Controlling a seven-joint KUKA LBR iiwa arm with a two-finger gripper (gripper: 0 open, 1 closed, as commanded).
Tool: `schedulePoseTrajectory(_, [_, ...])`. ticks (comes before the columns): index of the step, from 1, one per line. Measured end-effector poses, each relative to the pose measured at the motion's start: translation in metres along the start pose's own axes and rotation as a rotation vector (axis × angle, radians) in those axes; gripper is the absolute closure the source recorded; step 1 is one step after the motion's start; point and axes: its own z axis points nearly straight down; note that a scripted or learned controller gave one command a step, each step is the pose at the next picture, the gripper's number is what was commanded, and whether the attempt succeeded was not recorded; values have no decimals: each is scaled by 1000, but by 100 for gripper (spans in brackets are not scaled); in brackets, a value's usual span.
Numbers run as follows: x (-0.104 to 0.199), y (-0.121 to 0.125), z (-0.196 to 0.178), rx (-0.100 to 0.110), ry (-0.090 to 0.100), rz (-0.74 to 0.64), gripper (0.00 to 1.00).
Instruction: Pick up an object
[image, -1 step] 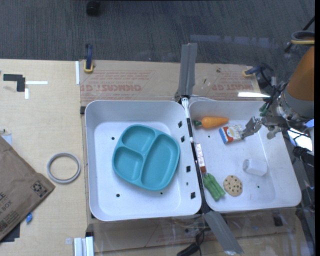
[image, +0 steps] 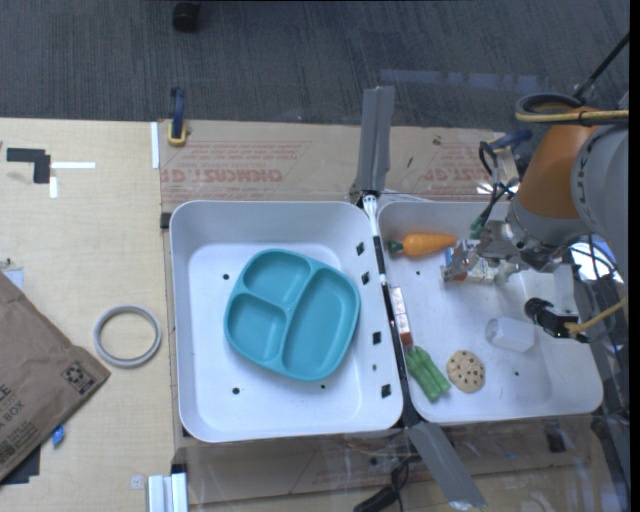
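Carrot (image: 428, 243) lies at the upper left of the right bin (image: 570, 400), just left of the gripper (image: 462, 265), whose opening I cannot tell. A descent from here could miss it or nudge it against the bin wall beside the divider; open floor lies lower right, near the cookie (image: 465, 370) and green pods (image: 427, 372)

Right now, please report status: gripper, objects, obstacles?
Gripper low in right bin, beside carrot. Nothing seen held. Cookie, green beans lie apart.
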Motion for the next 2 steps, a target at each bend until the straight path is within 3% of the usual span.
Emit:
schedulePoseTrajectory(1, [-1, -1, -5, 8, 0, -1, 100])
schedulePoseTrajectory(2, [96, 35, -99, 1, -1, -21, 100])
